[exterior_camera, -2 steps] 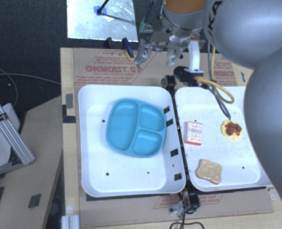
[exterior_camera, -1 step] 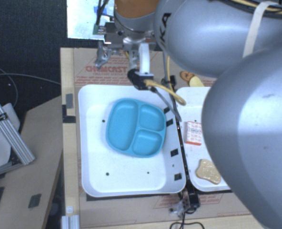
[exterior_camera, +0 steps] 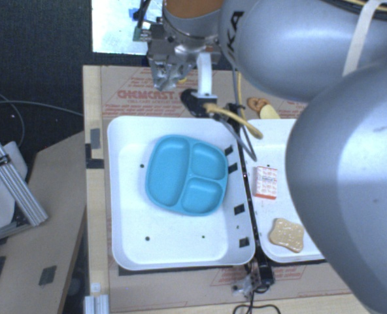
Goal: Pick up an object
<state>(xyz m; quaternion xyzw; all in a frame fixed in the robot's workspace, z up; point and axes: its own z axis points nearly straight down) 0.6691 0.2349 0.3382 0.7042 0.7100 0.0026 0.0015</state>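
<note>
Two white bins side by side on the bench. Left bin (exterior_camera: 134,241) holds one blue plate (exterior_camera: 185,174) with three compartments, lying flat, slightly rotated, roughly centre and toward the far half of the bin. Nothing is touching the plate.

Right bin (exterior_camera: 278,254) is largely covered by the arm (exterior_camera: 324,110). Visible in it: a small white-and-red packet (exterior_camera: 267,182) near the divider, and a tan biscuit-like piece (exterior_camera: 286,234) nearer the front edge, apart from the packet. At the far rim, a pale yellow rounded object (exterior_camera: 269,112) and a brown one (exterior_camera: 256,103) just beside it; identity unclear.

Gripper (exterior_camera: 170,77) sits above the far edge of the left bin, over the cardboard beyond the rim, well clear of the plate. Whether the jaws are open or closed: cannot tell, the tips are blurred against the background. No object seen between them. Yellow cable (exterior_camera: 236,118) runs from the wrist across the divider.
</note>
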